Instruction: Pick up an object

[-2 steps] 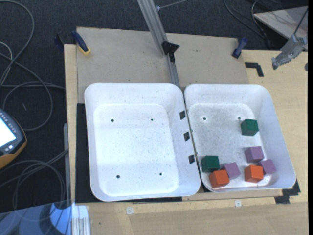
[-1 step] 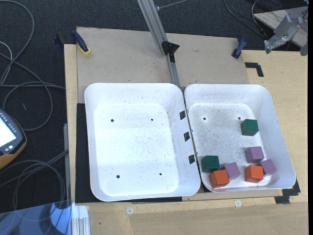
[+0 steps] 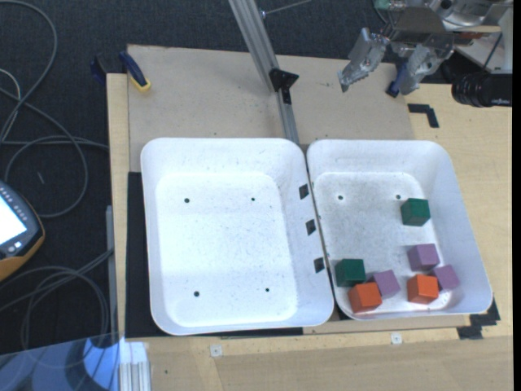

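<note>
Desk (image 3: 203, 88): tan board, carries two shallow white bins edge to edge, presumably so a block can be shifted from one to the other with a short reach.

Left bin (image 3: 163, 218): bare speckled floor.

Right bin (image 3: 460, 210): holds all the candidate objects, seven small blocks. Most crowd the near edge, close against the rim: a green block (image 3: 351, 271), an orange block (image 3: 365, 296) just in front of it, a purple block (image 3: 387, 283) beside that, a second orange block (image 3: 422, 287), and two more purple ones at (image 3: 422, 257) and (image 3: 446, 277). One green block (image 3: 415, 211) sits alone mid-bin, well apart from the rest; likely the easiest pick, with room on every side.

Pincer (image 3: 371, 82): hangs high beyond the far rim of the right bin, fingers spread apart, nothing between them. Judging by its position, no descent has begun.
</note>
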Controlling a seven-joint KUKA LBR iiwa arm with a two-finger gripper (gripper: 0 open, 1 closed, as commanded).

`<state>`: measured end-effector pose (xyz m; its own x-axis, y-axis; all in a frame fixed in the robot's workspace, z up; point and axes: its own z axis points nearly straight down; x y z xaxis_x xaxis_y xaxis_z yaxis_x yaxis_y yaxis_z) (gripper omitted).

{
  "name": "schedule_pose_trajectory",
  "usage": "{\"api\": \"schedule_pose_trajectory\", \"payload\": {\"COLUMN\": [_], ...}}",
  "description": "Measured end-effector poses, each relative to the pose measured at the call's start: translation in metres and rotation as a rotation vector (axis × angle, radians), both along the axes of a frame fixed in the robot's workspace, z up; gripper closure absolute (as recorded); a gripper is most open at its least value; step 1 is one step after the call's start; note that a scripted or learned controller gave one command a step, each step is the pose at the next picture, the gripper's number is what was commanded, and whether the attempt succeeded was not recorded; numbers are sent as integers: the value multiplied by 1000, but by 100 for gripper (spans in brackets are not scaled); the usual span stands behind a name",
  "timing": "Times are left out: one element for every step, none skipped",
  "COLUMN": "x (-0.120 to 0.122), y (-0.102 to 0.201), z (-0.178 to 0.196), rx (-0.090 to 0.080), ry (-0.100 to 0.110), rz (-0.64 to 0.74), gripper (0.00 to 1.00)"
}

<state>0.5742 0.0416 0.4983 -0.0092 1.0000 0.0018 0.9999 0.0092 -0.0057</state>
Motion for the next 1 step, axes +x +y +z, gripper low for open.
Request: {"api": "schedule_pose_trajectory", "payload": {"x": [-12], "y": [45], "z": [56], "rx": [1], "ry": [-15], "rz": [-3], "gripper": [0]}}
